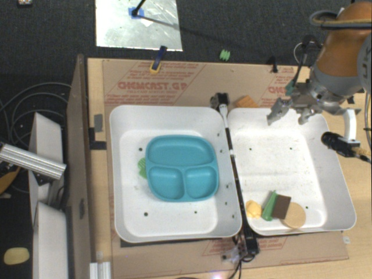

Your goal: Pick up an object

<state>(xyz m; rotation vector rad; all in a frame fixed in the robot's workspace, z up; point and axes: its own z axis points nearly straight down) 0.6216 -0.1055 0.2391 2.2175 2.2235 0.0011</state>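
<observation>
The grey arm's gripper [289,113] hovers over the right shallow white bin [325,173], fingers [275,114] apart, gripping nothing. The green, brown, tan and yellow toy-food cluster [276,208] lies well apart at their six o'clock.

Small items clustered, lower right of frame
A yellow piece [253,208], green stick [269,207], brown block [282,206] and tan disc [294,215] lie touching together.
</observation>
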